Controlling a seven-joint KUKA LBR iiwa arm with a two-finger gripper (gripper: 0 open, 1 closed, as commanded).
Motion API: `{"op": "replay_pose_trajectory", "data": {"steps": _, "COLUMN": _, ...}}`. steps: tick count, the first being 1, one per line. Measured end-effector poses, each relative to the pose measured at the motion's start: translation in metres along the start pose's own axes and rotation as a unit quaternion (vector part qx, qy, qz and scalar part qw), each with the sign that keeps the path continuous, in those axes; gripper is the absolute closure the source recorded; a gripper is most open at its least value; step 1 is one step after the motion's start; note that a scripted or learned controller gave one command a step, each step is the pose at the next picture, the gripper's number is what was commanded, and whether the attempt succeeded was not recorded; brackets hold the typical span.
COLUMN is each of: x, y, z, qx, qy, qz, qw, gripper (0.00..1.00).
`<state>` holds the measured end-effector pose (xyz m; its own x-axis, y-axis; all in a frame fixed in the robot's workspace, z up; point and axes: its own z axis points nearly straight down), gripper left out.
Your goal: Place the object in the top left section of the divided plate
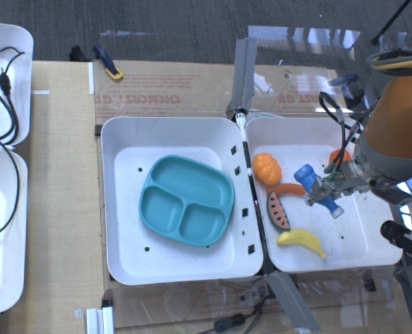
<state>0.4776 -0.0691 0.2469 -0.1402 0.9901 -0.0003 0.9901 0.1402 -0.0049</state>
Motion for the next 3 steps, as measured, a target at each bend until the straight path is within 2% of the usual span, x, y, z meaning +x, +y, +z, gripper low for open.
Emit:
{"op": "replay_pose_trajectory", "data": {"steps": 1, "x": 0.077, "y": 0.022, "z": 0.026, "qx": 0.002, "qy": 0.000, "qz": -0.052, "qw": 0.9986, "gripper": 1.00}}
{"op": "replay_pose_trajectory", "data": {"steps": 2, "x": 0.075, "y": 0.010, "z": 0.050, "qx": 0.001, "qy": 0.000, "qz": -0.103, "qw": 0.9947, "gripper": 1.00}}
{"op": "replay_pose_trajectory", "data": {"steps": 3, "x": 0.158, "y": 0.022, "z": 0.058, "qx": 0.001, "qy": -0.001, "qz": -0.170, "qw": 0.9855, "gripper": 1.00}}
